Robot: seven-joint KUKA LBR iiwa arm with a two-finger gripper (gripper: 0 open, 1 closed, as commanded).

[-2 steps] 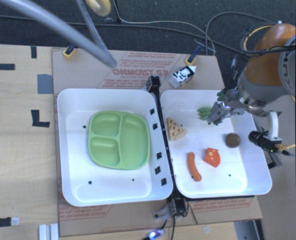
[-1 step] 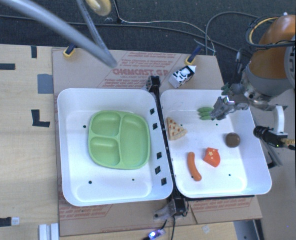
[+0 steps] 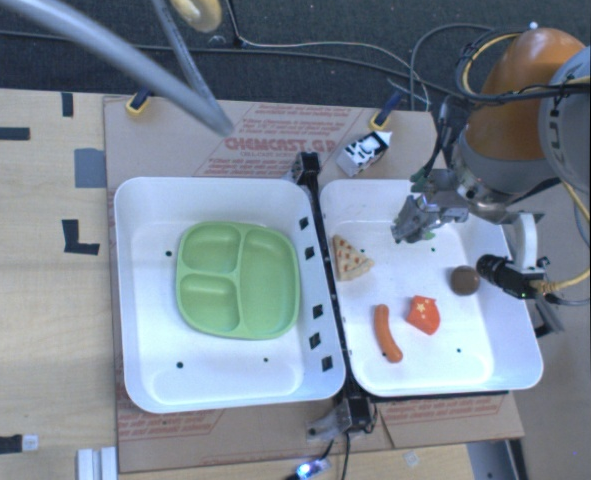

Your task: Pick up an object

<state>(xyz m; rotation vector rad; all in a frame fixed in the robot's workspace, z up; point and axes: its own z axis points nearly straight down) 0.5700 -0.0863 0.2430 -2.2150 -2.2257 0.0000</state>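
Jaws (image 3: 415,223) over right bin (image 3: 505,363), w/ small green obj between them.

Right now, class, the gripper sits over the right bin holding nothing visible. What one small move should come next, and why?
Probably a short shift toward the pizza slice, then down. The gripper hangs over bare floor in the right bin, with no item visible between its fingers, and that slice looks like the nearest item, lying apart from the sausage.
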